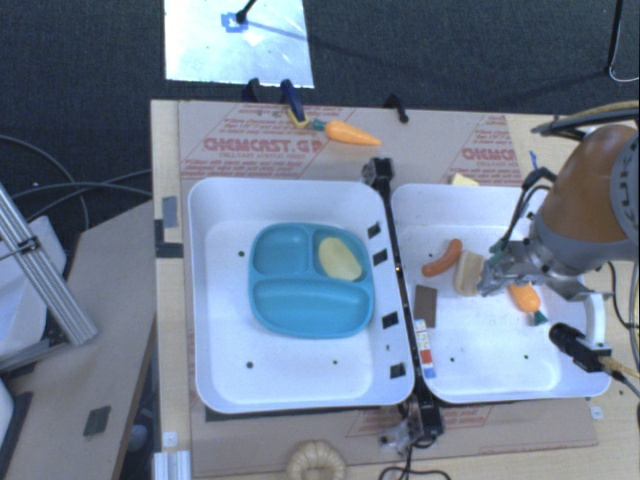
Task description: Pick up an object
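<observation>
The arm reaches into the right bin (560, 383) from the right, and its pincer (492, 273) hangs low over the middle of that bin, right next to a small tan block (467, 274); whether it is wide, narrow or already on something I cannot tell, because the wrist and its cables cover the tip. The block looks like the likeliest target: a light, stiff wedge, probably a toy piece of bread or cheese, with flat faces that should take a squeeze across its short width without slipping much. Just to its left lies a toy sausage (442, 259), smooth and rounded, so it may roll out of a pinch unless taken across the middle. An orange toy carrot (525, 298) sits just under the wrist, tapered and likely slick, best gripped at the thick end. A dark flat card (425, 304) near the bin's left wall would be hard to lift off the floor
</observation>
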{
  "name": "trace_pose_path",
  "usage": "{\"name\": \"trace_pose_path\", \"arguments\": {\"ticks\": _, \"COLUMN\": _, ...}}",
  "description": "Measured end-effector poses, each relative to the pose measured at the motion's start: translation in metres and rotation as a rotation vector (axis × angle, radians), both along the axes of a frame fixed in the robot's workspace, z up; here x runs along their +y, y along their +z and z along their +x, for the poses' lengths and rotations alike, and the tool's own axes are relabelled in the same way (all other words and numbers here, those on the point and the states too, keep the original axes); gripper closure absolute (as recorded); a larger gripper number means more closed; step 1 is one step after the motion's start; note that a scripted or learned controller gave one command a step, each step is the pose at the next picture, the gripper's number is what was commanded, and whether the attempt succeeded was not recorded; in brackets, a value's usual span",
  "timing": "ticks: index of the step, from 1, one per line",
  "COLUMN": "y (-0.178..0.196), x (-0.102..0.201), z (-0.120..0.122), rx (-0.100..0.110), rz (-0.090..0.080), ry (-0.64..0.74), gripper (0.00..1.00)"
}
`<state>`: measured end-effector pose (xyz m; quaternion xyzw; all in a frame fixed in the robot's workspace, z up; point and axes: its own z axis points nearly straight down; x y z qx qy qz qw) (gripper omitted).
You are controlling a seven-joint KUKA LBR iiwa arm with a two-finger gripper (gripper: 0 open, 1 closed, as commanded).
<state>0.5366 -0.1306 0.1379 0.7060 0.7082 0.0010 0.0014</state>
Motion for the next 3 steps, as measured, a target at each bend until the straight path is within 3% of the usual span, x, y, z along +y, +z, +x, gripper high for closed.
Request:
{"name": "trace_pose_path", "arguments": {"ticks": 1, "y": 0.064, "x": -0.001, "z": 0.000, "rx": -0.004, "rz": -0.001, "ry": 0.001, "gripper": 1.00}}
{"name": "trace_pose_path", "arguments": {"ticks": 2, "y": 0.088, "x": -0.001, "z": 0.002, "rx": -0.001, "rz": 0.000, "ry": 0.001, "gripper": 1.00}}
{"name": "trace_pose_path", "arguments": {"ticks": 3, "y": 0.083, "x": 0.037, "z": 0.031, "rx": 0.000, "rz": 0.001, "ry": 0.005, "gripper": 1.00}}
